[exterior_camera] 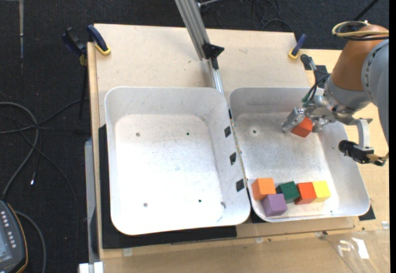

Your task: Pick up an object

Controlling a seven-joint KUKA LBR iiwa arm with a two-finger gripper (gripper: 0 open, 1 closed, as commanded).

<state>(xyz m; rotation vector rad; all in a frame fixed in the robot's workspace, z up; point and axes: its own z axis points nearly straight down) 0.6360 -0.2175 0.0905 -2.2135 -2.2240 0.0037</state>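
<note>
Tool (301,122) fingers clamp red block (302,129).

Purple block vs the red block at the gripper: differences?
The purple block rests on the right bin floor at the near edge, touching other blocks; the red block sits between the fingers of the gripper, apart from them. Purple sits square; red looks tilted. Both are small cubes of similar size.

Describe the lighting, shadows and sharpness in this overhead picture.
Camera view: even, soft light; no hard glare on the white bins; faint shadow under the gripper and the red-orange block between its fingers; blocks at the right bin's near edge look crisp; the dark floor loses detail; the image is slightly grainy overall.
</note>
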